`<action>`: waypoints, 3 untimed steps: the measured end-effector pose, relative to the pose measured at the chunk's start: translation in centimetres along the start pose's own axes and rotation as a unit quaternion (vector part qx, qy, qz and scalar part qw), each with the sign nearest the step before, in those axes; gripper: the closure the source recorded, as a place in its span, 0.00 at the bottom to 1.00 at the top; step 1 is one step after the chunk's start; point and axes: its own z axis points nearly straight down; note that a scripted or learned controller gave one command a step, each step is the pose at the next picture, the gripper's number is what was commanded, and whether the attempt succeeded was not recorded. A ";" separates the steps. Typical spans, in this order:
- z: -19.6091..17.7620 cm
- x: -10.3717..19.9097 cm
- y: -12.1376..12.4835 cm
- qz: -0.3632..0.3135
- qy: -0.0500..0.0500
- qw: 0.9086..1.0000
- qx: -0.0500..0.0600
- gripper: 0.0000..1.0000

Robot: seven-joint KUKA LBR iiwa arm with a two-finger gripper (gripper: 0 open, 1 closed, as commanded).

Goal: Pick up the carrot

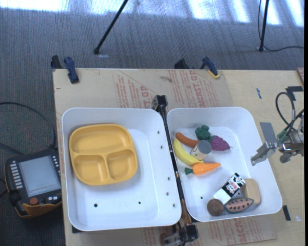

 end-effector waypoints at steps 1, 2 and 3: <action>13.9 2.3 8.4 0.135 0.002 0.991 0.005 0.00; 19.0 6.8 5.1 0.141 0.002 0.990 0.005 0.00; 18.9 10.3 -0.2 0.161 0.002 0.987 0.004 0.00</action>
